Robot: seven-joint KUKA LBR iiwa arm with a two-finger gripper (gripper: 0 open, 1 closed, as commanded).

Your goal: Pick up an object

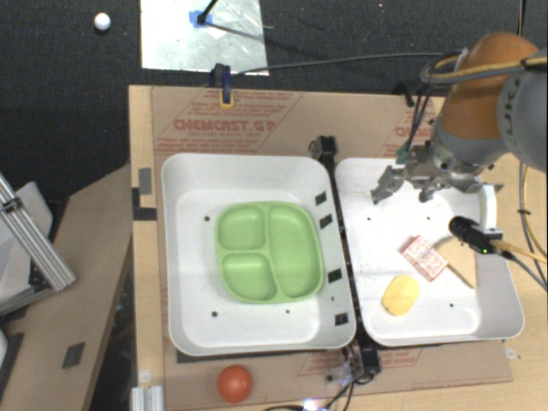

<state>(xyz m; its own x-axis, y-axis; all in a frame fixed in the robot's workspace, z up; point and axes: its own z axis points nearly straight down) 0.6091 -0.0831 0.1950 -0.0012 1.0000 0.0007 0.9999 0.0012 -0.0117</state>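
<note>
You get bright, even overhead light; the white bins nearly wash out (soft shadows only), and detail stays slightly grainy.

Orange ball on bench front, white ball far left

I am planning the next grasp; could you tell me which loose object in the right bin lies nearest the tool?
The red-and-white patterned packet: it lies closer below the tool than the yellow lump near the bin's front.

Lying flat in right white bin: small rectangular red-and-white patterned packet, tilted diagonally; just below-left, apart from it, rounded yellow lemon-like object near front wall
</note>
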